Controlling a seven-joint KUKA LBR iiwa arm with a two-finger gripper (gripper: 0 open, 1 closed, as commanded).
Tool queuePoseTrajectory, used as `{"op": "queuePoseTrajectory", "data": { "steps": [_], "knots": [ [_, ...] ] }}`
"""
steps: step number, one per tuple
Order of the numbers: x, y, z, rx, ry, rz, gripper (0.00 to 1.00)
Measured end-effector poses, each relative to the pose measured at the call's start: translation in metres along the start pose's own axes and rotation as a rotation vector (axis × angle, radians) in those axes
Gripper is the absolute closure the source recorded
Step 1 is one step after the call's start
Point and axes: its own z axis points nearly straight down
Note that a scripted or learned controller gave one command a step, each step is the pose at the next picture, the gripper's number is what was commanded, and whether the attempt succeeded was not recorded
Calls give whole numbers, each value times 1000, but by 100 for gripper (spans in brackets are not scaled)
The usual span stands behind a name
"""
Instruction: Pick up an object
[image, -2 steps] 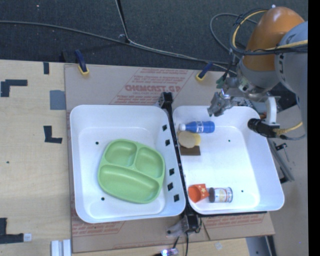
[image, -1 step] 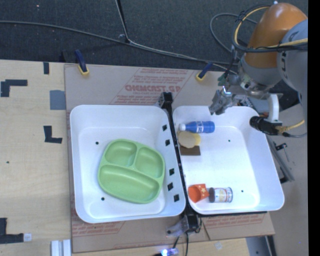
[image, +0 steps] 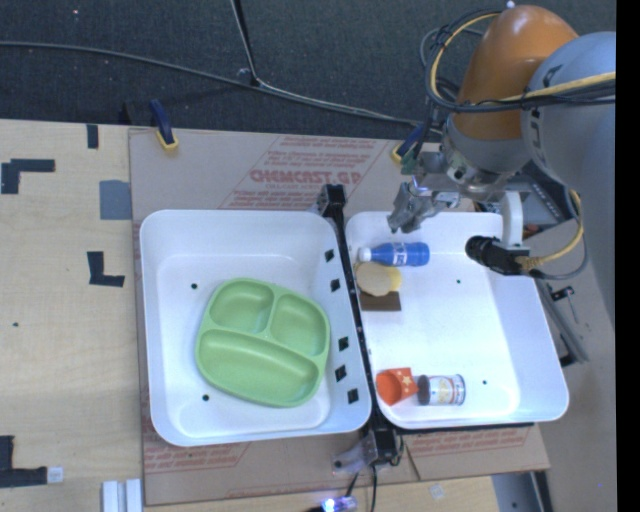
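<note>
Brown cardboard (image: 290, 170) under two white bins (image: 170, 300). Gripper (image: 408, 218) above blue bottle (image: 397, 254); can't tell if fingers open.

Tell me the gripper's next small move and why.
Probably lower straight down toward the blue bottle: the gripper sits just above it in the right bin, with nothing between its fingers.
</note>
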Motion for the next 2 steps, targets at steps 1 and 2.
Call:
{"op": "queuePoseTrajectory", "data": {
  "steps": [1, 2],
  "knots": [
    [52, -21, 16, 3, 0, 0, 100],
    [112, -36, 28, 2, 0, -1, 100]
  ]
}}
